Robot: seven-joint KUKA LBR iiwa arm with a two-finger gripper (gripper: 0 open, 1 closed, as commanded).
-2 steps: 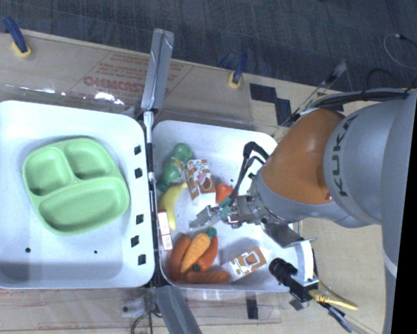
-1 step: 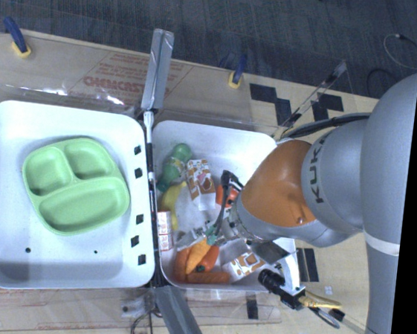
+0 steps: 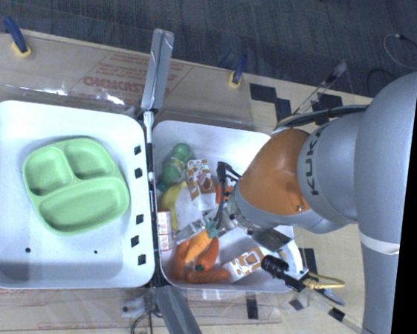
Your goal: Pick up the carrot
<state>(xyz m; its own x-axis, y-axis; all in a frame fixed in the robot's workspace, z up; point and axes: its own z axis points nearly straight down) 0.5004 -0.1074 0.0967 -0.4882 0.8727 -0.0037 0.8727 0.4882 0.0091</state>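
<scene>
Since the carrot (image 3: 200, 253) looks light, stiff and smooth among packets in the right bin (image 3: 197, 133), I'd grip mid-body; I cannot tell the hand's (image 3: 216, 222) opening.

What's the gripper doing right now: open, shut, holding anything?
Gripper: down in the right bin, right above the carrot; cannot be told whether it is open, shut or holding anything.

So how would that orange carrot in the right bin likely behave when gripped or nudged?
The orange tapered carrot looks rigid, so it probably won't flop. Its rounded, smooth-looking body may roll or slip between fingers. Wedged against another orange piece and a small printed packet, it would likely shift them.
</scene>
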